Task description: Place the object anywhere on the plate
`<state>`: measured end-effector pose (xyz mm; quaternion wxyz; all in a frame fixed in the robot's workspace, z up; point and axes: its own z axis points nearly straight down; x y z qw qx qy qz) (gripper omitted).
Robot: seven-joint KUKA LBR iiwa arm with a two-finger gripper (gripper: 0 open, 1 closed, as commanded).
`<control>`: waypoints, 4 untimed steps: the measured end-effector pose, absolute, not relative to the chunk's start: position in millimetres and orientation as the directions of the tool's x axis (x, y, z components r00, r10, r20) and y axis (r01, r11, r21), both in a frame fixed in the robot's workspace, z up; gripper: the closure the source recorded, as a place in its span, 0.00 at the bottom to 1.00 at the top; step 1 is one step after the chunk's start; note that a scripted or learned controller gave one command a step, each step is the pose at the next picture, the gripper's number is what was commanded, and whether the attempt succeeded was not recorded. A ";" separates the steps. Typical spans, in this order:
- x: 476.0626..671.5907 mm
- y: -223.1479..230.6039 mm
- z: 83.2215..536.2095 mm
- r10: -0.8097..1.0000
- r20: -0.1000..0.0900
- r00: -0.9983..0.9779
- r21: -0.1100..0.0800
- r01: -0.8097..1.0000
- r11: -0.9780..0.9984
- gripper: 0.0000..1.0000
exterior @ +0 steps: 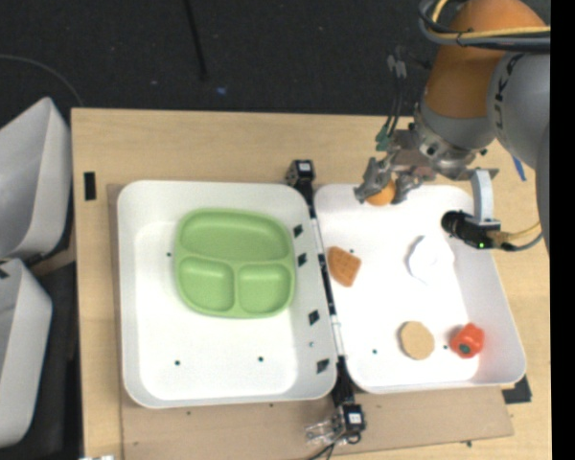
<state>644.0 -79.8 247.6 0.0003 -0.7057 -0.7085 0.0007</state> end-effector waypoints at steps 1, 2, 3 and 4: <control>620.8 -41.7 252.4 1.000 0.000 -0.005 0.000 1.000 0.005 1.00; 587.6 -5.6 239.5 1.000 0.001 -0.005 -0.002 1.000 0.005 1.00; 553.8 32.9 229.8 1.000 0.001 -0.005 -0.003 1.000 0.005 1.00; 519.8 83.9 240.8 1.000 0.002 -0.008 -0.002 1.000 0.008 1.00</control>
